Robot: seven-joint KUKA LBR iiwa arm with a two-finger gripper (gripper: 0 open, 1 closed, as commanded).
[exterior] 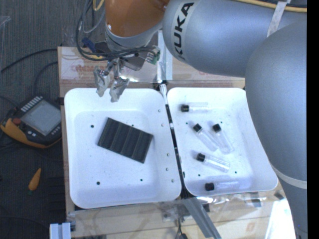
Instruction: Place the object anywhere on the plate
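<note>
One black plate lies below the gripper; well apart.

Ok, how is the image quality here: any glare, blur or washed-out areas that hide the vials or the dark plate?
Camera view: the white bins are bright and nearly washed out, so the clear vials show mainly by their black caps; the dark ribbed plate reads sharply; the hand is slightly soft at the left bin's far rim; the big grey arm looms in the foreground, covering the right side.

My claw above left bin's far rim | ridged plate in left bin | 5 capped vials in right bin | pendant left of bins
</note>
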